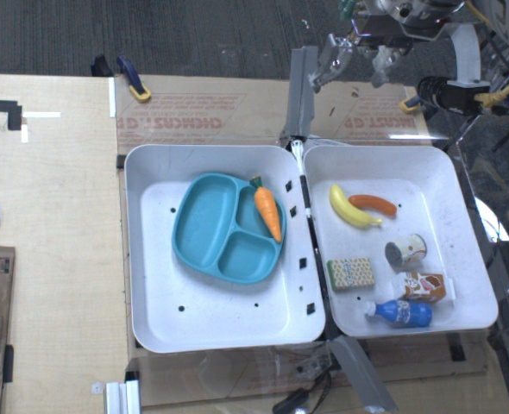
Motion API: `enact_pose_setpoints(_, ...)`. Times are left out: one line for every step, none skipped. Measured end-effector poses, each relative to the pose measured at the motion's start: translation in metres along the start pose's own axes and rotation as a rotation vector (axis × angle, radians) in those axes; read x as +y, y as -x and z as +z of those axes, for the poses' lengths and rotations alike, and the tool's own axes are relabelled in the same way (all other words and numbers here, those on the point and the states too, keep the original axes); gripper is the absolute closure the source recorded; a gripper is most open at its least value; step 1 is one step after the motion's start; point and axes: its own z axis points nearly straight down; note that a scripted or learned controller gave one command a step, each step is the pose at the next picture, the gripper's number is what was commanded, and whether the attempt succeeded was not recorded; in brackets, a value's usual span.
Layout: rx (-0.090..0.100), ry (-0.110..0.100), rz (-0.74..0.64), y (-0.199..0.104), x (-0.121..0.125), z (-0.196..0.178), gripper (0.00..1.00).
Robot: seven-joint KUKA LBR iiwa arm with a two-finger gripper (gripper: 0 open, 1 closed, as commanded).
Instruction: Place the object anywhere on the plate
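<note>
I find the gripper (pixel 355 60) raised at the far side of the scene, above the cardboard beyond the right bin (pixel 461 198). Its two fingers stand apart with nothing between them. The carrot (pixel 267 213) lies well away from it, nearer and to the left, inside the left bin (pixel 147 257). It rests on the blue divided plate (pixel 207 227), along the plate's right edge, with its green top pointing far and its tip pointing near. In the right bin I note a banana (pixel 351 208) touching a red sausage (pixel 373 203), a small can (pixel 407 250) on its side, a patterned sponge block (pixel 351 272), a brown carton (pixel 426 287) and a blue-labelled bottle (pixel 399 314) lying at the near edge.
</note>
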Motion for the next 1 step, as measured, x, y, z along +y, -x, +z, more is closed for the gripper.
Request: enact_pose_setpoints(0.0,-0.001,0.147,0.0074,0.0145,0.0105,0.0)
